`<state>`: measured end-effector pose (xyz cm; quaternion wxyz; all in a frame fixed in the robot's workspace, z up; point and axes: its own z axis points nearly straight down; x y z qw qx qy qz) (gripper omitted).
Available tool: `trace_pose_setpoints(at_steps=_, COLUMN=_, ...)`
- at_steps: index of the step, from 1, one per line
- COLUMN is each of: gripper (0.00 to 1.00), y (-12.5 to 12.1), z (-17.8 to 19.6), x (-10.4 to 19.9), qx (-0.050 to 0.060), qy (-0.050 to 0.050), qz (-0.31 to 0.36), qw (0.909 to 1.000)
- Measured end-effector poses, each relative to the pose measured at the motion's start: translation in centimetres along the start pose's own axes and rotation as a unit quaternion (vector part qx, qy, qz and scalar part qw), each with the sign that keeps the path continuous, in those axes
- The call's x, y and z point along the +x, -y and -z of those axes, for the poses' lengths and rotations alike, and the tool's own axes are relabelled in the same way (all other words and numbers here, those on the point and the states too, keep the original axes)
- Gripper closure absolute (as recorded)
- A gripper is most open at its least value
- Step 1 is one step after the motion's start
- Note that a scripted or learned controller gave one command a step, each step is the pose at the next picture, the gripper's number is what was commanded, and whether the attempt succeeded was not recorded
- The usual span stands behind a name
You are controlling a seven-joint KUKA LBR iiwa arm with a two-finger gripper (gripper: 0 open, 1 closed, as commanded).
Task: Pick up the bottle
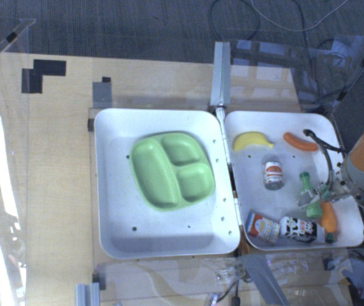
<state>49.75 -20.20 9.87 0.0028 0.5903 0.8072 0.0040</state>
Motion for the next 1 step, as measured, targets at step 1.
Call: trace_pose_setpoints(at_steps=1, gripper=1.00, y=-4.26, z=9.15, x=5.01, qx=0.003, qy=0.001, qz=-0.009, qw=1.0000)
